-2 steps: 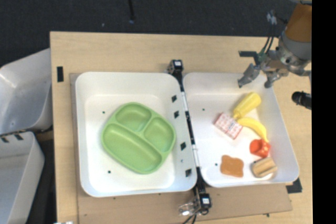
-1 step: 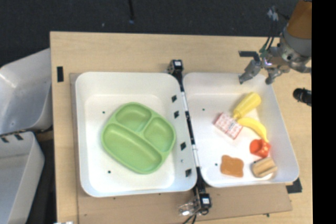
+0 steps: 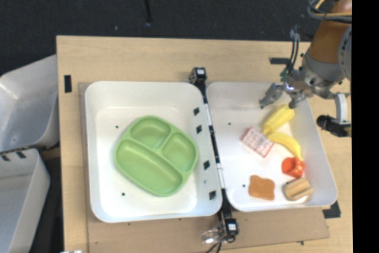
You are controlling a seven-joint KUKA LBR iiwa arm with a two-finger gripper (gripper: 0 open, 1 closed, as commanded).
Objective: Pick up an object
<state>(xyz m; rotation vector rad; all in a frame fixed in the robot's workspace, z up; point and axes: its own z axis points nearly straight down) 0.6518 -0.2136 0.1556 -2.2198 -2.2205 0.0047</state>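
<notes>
Glossy green plastic tray [image 3: 156, 154], matt wooden bench [image 3: 148, 56]

The arm [image 3: 327, 59] is grey metal with an orange band above its wrist. Yellow cable loops over that band. Below sits the small grey, dark-jointed gripper [image 3: 283, 98].

On my screen a pale wooden desk [image 3: 136, 56], two shallow white bins resting on it side by side, left bin [image 3: 95, 145], right bin [image 3: 237, 98], touching along a black-clipped middle seam, bare wood around them.

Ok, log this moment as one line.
gripper: open, above right bin far edge | nearest: corn cob | holding: nothing | plate: left bin
</notes>
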